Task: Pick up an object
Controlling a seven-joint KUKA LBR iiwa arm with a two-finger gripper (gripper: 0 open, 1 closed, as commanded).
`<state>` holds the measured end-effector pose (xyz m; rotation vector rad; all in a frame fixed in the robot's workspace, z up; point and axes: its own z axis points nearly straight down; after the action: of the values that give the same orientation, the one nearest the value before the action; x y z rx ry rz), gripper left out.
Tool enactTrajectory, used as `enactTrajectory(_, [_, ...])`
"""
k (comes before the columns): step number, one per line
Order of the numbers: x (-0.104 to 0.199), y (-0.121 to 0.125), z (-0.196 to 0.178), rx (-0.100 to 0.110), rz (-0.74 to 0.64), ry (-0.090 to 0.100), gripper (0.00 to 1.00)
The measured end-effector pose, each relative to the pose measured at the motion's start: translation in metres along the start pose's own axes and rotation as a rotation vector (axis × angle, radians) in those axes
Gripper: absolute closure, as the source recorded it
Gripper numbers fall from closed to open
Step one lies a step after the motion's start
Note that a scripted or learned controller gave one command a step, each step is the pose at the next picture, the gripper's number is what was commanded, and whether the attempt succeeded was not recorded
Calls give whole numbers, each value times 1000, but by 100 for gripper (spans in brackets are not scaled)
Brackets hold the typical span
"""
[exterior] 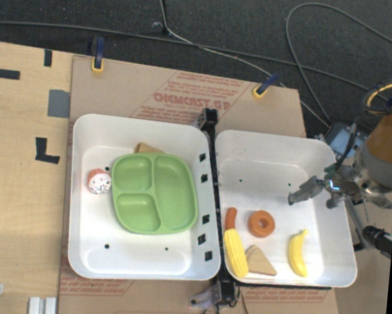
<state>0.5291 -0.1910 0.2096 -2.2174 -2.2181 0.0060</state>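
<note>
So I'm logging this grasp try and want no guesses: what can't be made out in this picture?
- End effector: blurred over the right bin, so whether it is open can't be told.
- Tan object: mostly hidden under the green tray; camera view gives no identity.
- Arm: cut off by the right edge.
- Small ball: too small to read its markings.

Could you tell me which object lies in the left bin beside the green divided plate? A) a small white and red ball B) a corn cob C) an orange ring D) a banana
A: the small white and red ball sits against the left edge of the green divided plate in the left bin.
</note>
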Motion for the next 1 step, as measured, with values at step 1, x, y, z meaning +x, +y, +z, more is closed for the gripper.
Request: enactTrajectory(1, [1, 0, 44, -1, 0, 0, 0])
